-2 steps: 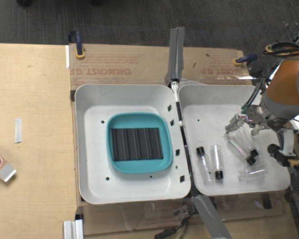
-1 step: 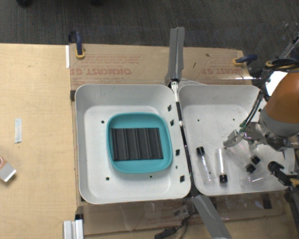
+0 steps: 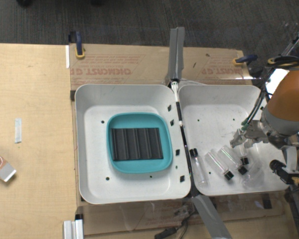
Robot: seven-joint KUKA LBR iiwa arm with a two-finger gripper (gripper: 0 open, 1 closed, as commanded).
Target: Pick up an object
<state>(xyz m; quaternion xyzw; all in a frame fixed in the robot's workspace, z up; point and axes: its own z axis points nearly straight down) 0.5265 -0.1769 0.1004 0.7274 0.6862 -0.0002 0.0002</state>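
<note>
While clear plastic tubes with black caps [image 3: 223, 164] lie scattered near the front of the right bin [image 3: 209, 108], my claw [image 3: 245, 139] hangs low over that same bin, just beside the nearest of them. Whether it is released or clenched I cannot tell; nothing shows between its tips. The tubes are see-through and hard to count: one lies at a slant with its black cap [image 3: 228, 175] toward the front, another cap [image 3: 242, 170] sits close to it, and a further tube [image 3: 199, 173] rests near the bin's left wall. My arm [image 3: 288, 103] comes in from the right, its orange band above the wrist.

Over in the left bin [image 3: 89, 133] a teal tray [image 3: 138, 143] with a dark ribbed inside lies flat in the middle. Both bins sit side by side on brown cardboard [image 3: 119, 66] printed with red lettering, on the table [image 3: 30, 113]. Far left on the table lie a small pale strip [image 3: 18, 131] and a red-and-white tube [image 3: 1, 166].
</note>
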